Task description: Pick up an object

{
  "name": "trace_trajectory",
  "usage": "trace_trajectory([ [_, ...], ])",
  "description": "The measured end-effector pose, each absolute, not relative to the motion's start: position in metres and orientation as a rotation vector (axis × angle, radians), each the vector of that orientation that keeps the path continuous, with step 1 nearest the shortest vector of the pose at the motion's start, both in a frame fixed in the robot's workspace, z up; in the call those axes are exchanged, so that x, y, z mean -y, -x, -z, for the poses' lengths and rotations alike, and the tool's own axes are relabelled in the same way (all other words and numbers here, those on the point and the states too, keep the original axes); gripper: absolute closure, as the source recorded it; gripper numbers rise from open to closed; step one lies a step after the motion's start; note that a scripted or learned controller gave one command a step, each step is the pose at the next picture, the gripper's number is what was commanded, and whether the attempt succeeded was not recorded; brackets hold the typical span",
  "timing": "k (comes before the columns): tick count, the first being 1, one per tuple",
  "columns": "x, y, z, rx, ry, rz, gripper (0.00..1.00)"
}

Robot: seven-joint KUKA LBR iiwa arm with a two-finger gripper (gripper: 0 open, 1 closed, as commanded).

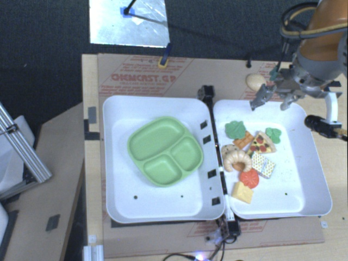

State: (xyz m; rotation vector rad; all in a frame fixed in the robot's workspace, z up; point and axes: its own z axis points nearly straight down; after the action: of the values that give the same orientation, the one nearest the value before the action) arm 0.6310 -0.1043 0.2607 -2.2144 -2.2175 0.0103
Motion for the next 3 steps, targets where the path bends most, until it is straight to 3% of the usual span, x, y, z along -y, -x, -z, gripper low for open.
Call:
trace_trajectory([
  [1,0.104,-0.633,-0.268,2.226,2.219,0.001,0.0],
  [3,0.103,-0.64,-0.15,2.223,2.22,-0.001,0.0],
])
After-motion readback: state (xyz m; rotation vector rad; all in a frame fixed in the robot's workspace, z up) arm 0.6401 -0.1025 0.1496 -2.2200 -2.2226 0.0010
